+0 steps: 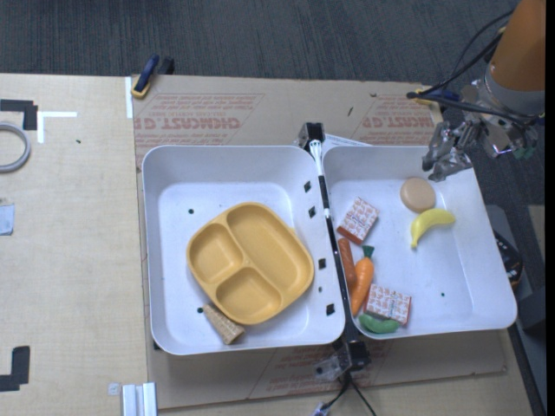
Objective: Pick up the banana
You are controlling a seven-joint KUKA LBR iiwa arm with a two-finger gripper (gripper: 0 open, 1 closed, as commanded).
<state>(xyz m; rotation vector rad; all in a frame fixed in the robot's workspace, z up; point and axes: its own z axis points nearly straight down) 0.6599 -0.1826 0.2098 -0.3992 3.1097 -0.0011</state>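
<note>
The approach step is in hand: the pincer (440, 165) is seen over the right bin's (486, 315) far edge, nothing between its fingers, the gap apparently narrow. The banana (429, 224) lies ungrasped in that bin, just beside an egg (417, 194). Descent onto the banana, clear of the egg, is judged necessary next.

Bright, even overhead light; soft shadows, mild glare on white bins (173, 319), sharp focus.

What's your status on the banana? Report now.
Gripper above right bin's far edge, holding nothing visible. Banana lying in right bin, untouched. Egg beside banana, between it and gripper.
</note>
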